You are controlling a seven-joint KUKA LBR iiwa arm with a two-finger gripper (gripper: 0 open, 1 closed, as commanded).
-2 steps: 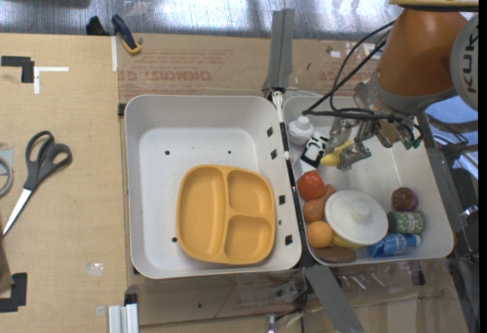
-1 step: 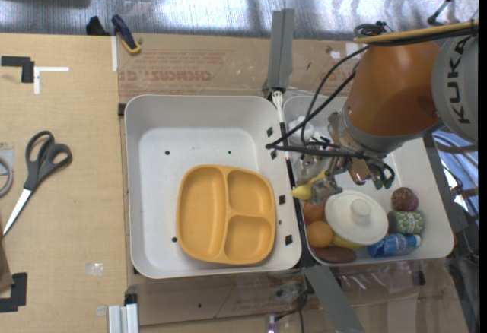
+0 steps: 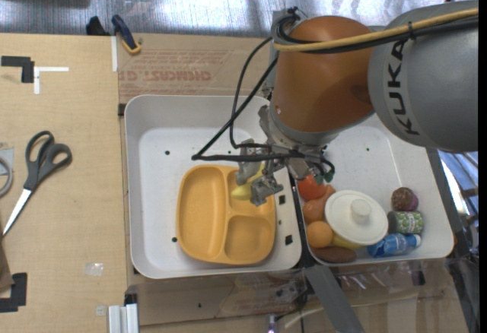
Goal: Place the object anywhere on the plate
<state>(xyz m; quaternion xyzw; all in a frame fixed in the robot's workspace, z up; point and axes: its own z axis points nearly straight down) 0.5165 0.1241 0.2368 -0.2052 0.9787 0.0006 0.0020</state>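
In the left bin [image 3: 144, 195], over the yellow plate's [image 3: 202, 221] right-hand compartment, the jaws [image 3: 255, 185] are closed on a small yellow object [image 3: 242, 190], just above the plate's surface. Scissors [image 3: 34, 168] lie on the counter [image 3: 61, 233] far left.

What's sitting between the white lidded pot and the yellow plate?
In the camera view, orange and red toy fruits and the bins' adjoining walls lie between the white pot and the yellow plate.
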